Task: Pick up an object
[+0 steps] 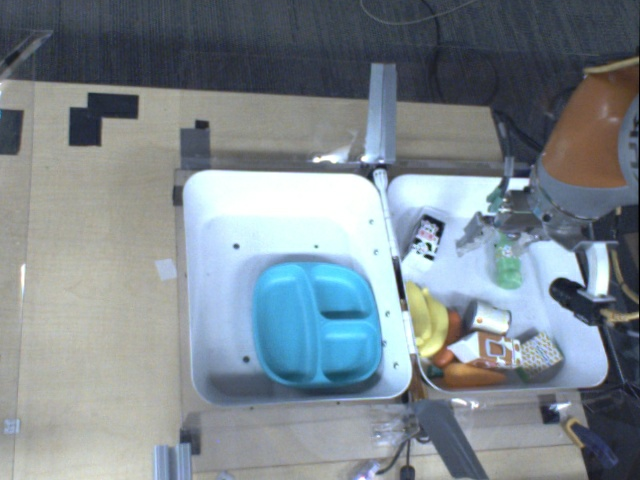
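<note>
Carrot (470, 374) and banana (428, 320) crowd below the jaws. Jaws (507, 230) spread directly above green bottle (507, 265); its rounded body may slip on closing.

Bench (90, 268): pale wood-toned top. Two white bins rest on it side by side, left bin (215, 203) and right bin (590, 363), touching along a shared edge. Black patches (100, 116) lie at the far left.
</note>
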`<state>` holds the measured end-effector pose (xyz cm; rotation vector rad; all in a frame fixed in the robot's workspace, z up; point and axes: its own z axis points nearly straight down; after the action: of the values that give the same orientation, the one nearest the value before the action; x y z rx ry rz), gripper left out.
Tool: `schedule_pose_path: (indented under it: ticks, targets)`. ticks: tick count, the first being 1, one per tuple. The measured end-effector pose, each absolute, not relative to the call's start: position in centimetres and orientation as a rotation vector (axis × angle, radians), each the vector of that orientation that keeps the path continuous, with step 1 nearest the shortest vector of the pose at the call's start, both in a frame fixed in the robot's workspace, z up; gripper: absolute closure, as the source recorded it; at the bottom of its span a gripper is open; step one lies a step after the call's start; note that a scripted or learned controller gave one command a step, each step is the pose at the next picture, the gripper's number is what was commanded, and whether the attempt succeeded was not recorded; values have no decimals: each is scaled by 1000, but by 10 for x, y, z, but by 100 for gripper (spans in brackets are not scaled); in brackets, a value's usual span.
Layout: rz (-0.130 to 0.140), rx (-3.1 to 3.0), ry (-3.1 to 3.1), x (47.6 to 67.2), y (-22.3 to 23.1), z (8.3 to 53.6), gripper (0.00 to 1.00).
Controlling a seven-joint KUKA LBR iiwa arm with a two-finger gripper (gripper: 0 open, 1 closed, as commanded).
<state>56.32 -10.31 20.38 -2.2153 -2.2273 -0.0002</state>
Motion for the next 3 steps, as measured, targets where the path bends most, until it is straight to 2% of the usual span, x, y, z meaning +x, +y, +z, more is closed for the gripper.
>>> schedule_pose_path:
  ticks: [1, 2, 3]
  targets:
    - [-1, -2035, -2394, 580, -158, 152, 0]
    - [-10, -2141, -2310, 564, -200, 88, 0]
    - [-16, -2139, -2316, 567, -199, 98, 100]
